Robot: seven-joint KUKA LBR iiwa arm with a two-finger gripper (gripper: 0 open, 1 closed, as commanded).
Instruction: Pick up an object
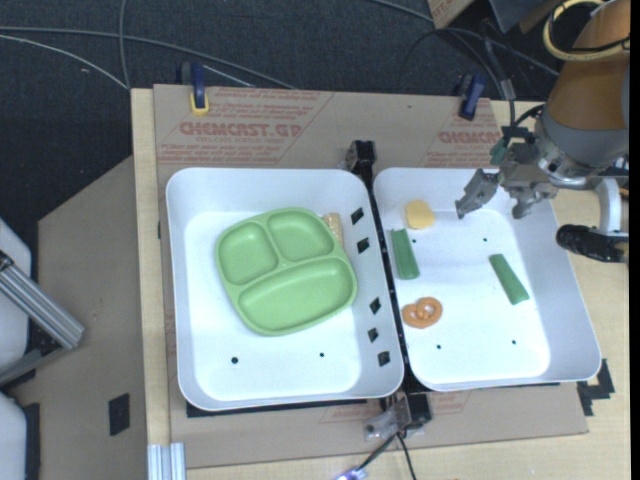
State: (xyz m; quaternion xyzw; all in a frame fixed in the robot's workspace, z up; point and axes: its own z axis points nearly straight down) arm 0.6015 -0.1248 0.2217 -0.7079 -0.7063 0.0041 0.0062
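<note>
In the right bin (560, 353) lie a yellow block (419, 214), a green bar (404, 253) near the bin's left wall, a second green bar (509, 278) toward the right, and an orange ring-shaped piece (423, 312). My gripper (497, 201) hangs over the bin's far part, to the right of the yellow block. Its two fingers are spread apart with nothing between them.
The left bin (200, 358) holds a green three-compartment plate (287, 269) and a small tan piece (333, 228) at the plate's far right edge. A black divider with clips (372, 268) runs between the bins. Cables cross the dark floor behind the bench.
</note>
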